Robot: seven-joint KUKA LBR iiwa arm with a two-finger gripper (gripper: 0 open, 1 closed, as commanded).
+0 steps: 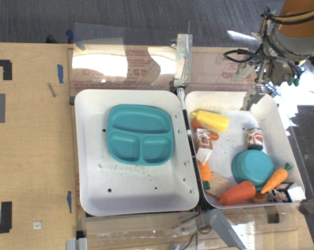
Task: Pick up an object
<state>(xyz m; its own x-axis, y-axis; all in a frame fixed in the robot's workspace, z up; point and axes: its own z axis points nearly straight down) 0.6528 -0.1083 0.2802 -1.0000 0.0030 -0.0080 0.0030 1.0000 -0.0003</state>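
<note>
Nothing is picked yet, by the look of it. The gripper (252,96) hangs above the right bin's (287,134) rim at about one o'clock; whether it is released or clenched cannot be told here, and nothing shows in its grasp. The nearest candidate is the yellow bottle (212,120), lying on its side toward nine o'clock from the gripper. To do the step well, the arm probably needs to centre over one object and descend straight down. The teal bowl (252,166) and the orange carrot (276,179) crowd together at five o'clock. The arm enters from the upper right, its orange band (302,1) above a cable-wrapped wrist pointing down and left.
</note>
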